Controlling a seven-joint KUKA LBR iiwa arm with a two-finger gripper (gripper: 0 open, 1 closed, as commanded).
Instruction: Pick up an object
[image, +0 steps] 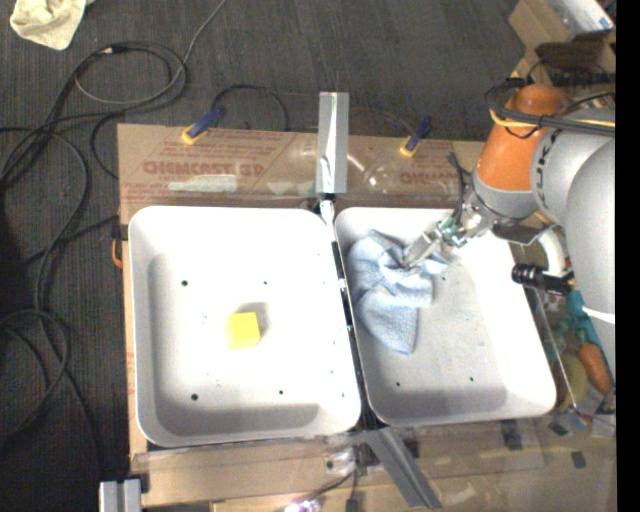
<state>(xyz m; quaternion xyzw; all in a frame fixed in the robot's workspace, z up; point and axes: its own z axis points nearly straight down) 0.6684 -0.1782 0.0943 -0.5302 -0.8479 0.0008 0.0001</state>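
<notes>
Gripper (415, 255) sits low in right bin (480, 390), tips into light-blue cloth (390, 295) bunched just under & left of it. Can't tell if anything's grasped. Yellow block (244, 329) far left, other bin. Lift not yet done.

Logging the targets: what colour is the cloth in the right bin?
Pale blue; the cloth shows plainly in the camera view, crumpled at the gripper.

Even overhead light, soft shadows inside white bins (150, 300), slightly soft focus
</notes>
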